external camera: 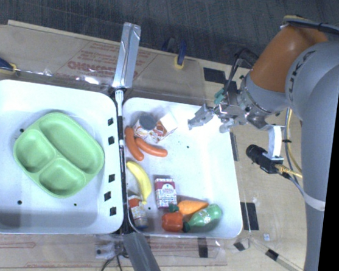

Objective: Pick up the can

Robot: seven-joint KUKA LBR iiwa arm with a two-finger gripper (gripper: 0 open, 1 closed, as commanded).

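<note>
Claw spread apart, gripping nothing, poised over right bin near its far rim; can lying in that bin's far-left corner, touching a small carton, just beyond two sausages.

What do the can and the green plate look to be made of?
Can: probably metal, going by its dull grey top, with a printed red and white label around it. Green plate: likely matte plastic, an even pale green with soft moulded compartments.
</note>
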